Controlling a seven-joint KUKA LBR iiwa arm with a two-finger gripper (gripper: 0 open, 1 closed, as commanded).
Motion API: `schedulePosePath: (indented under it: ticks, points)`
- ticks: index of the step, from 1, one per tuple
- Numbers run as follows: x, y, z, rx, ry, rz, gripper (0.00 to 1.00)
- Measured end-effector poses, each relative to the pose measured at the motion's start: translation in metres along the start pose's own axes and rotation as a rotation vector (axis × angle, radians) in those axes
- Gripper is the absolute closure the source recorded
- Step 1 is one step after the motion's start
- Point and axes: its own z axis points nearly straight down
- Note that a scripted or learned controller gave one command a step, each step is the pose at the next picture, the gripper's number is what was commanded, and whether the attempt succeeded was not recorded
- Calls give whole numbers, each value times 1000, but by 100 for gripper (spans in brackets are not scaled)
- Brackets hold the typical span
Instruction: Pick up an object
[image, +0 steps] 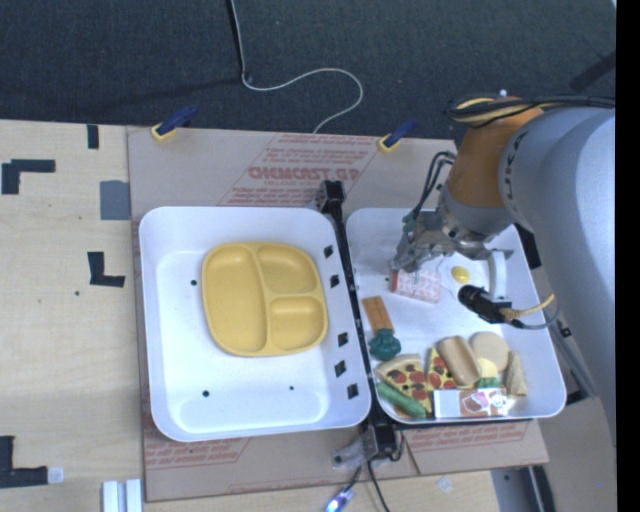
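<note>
Arm: I am watching the grey arm with its orange band (480, 165) reaching in from the right over the right-hand shallow white bin (375, 232)

Gripper: the two-finger gripper (410, 258) is hanging low at the upper left of that bin, right above a small pink-and-white packet (420, 286)

Fingers: I cannot tell from here whether they are apart or together; the tips are blurring into the packet's top edge

Packet: it is lying on the bin floor, upper middle, with a small yellow piece (460, 272) just to its right

Other toys: an orange-brown rectangular block (376, 314) is lying near the bin's left wall, with a dark green round piece (385, 346) just below it; a pizza slice toy (405, 378), a hot-dog toy (456, 360) and a pale rounded bread piece (489, 348) are crowding the bottom edge

Left bin: the left-hand white bin (165, 300) is holding a yellow plastic divided plate (265, 298), well apart from the gripper

Bench: both bins are sitting on a brown cardboard sheet (280, 170) held by blue-and-yellow clamps (175, 122)
</note>
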Motion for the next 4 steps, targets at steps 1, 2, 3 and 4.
schedulePosePath:
  ticks: [1, 2, 3, 4]
  points:
    - [0, -1, 1, 2, 1, 0, 0]
    - [12, -41, 11, 0, -1, 2, 0]
    - [16, -47, 10, -2, -1, 2, 0]
    - [51, -75, -90, 9, 7, -1, 0]
